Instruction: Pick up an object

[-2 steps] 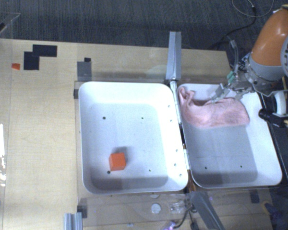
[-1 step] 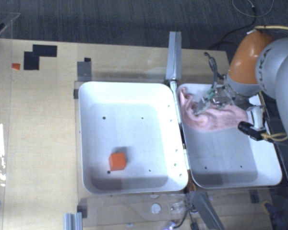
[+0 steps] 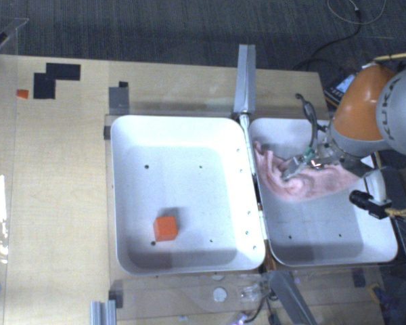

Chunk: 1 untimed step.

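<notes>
The claw (image 3: 304, 162) of a grey KUKA arm (image 3: 386, 117) is down on a crumpled pink cloth (image 3: 304, 180) in the right-hand white bin (image 3: 325, 249), its dark fingers pressed into the folds; whether they are wide, narrow or closed on the fabric cannot be told from this view. The cloth lies across the upper half of that bin, one end trailing toward 10 o'clock against the metal divider (image 3: 245, 80). The arm's orange band (image 3: 365, 103) sits at 2 o'clock from the claw. At 8 o'clock, well apart, a small orange block (image 3: 166, 228) rests in the lower part of the left-hand bin (image 3: 176, 134).
</notes>
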Tool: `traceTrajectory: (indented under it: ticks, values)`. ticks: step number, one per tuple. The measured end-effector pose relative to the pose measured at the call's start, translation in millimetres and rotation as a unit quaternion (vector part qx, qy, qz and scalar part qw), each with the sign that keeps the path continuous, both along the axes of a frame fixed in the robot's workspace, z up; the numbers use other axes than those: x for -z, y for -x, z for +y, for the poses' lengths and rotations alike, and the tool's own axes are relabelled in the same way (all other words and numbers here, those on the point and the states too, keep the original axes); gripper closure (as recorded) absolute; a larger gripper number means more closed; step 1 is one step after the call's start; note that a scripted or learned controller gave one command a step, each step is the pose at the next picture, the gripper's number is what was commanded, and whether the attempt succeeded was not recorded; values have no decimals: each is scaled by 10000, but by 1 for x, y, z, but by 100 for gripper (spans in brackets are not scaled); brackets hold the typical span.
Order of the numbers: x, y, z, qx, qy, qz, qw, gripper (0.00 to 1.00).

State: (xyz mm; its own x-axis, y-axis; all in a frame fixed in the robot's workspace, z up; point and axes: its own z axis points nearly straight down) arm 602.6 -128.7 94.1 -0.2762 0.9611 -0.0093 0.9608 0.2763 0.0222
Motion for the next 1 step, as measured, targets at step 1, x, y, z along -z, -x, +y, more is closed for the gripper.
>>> traceTrajectory:
  ticks: [1]
  values:
    - [-1,36,-13,-895,28,-13,9960,0]
